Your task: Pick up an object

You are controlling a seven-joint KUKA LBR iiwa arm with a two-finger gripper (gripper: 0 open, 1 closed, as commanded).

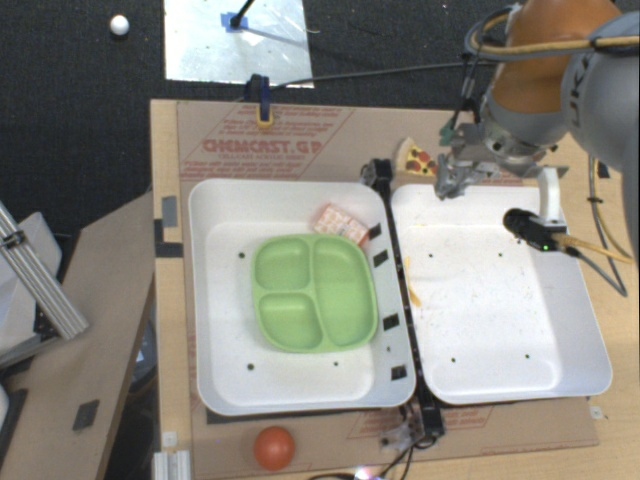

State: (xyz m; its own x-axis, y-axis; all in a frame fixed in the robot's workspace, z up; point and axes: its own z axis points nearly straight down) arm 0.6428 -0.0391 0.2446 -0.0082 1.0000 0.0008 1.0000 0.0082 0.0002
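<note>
Green tray (315, 293) in left bin (215, 268), board (270, 143) reading "CHEMCAST GP"

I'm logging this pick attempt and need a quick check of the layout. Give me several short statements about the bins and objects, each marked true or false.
1. The green divided tray lies in the left bin. True.
2. The gripper hangs above the green tray. False: it is at the far edge of the right bin, away from the tray.
3. A pink packet lies beside the tray's far edge, in the left bin. True.
4. The orange ball sits inside the right bin. False: it rests on the bench in front of the left bin.
5. The pizza-slice toy lies on the green tray. False: it is on the cardboard behind the bins.
</note>
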